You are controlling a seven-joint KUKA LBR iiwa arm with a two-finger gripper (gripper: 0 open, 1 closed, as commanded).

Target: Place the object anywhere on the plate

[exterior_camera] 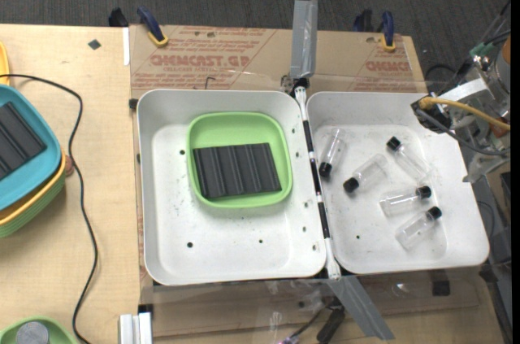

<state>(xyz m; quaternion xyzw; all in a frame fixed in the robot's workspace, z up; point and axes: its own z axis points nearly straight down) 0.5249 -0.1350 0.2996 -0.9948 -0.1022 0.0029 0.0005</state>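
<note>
Green plate (240,131) in left bin (162,196); five vials (370,172) in right bin (463,241).

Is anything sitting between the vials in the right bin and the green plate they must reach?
Only the raised rims where the two bins meet lie between the vials and the green plate. The plate already bears a dark ribbed slab.

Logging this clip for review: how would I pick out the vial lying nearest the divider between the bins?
Start at the right white bin, which holds clear vials with black caps. Go to its left wall beside the central divider: the vial there lies nearly upright in view, cap toward the viewer, apart from the four others farther right.
</note>
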